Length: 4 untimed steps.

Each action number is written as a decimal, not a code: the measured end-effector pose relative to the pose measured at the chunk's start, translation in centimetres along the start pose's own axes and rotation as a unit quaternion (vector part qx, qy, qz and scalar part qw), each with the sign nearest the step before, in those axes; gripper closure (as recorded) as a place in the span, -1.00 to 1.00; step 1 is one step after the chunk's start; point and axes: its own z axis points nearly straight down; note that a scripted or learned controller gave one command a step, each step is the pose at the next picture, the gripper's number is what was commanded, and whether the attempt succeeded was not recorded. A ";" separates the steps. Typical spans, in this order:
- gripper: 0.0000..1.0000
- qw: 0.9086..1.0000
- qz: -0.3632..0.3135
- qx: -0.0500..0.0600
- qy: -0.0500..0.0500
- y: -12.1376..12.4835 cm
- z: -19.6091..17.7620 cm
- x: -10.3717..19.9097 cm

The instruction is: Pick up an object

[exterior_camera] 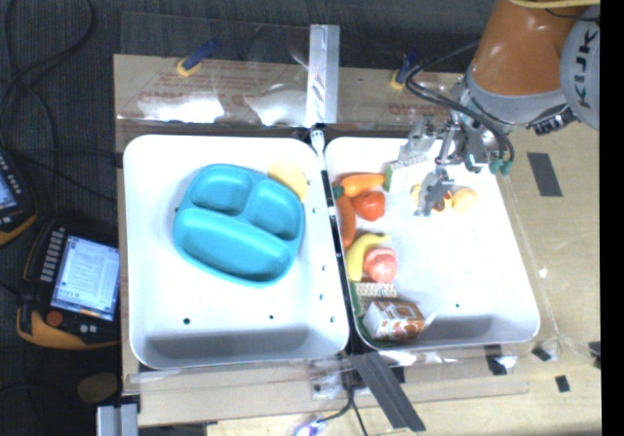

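White bin point(507, 258): small yellow-orange object point(458, 197).

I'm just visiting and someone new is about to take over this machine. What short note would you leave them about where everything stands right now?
Gripper: lowered over the upper part of the right white bin, at a small yellow-orange object; no confirmed grasp.
Right white bin, along its left wall: orange carrot-shaped toy, red tomato-like toy, yellow banana-shaped toy, red-pink round toy, small printed carton.
Left white bin: blue divided plastic tray, small yellow piece at its upper right.
Done: nothing lifted yet.
Left: grip an object and raise it.
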 end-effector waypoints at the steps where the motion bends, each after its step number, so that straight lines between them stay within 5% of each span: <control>1: -1.00 0.994 -0.114 0.000 0.000 -4.9 13.0 -1.3; 2: -1.00 0.999 0.042 -0.001 -0.004 -8.8 14.0 0.3; 3: 1.00 0.999 0.042 0.002 -0.008 -8.8 12.8 0.0; 4: 1.00 0.998 0.069 -0.001 0.000 -5.4 10.8 4.1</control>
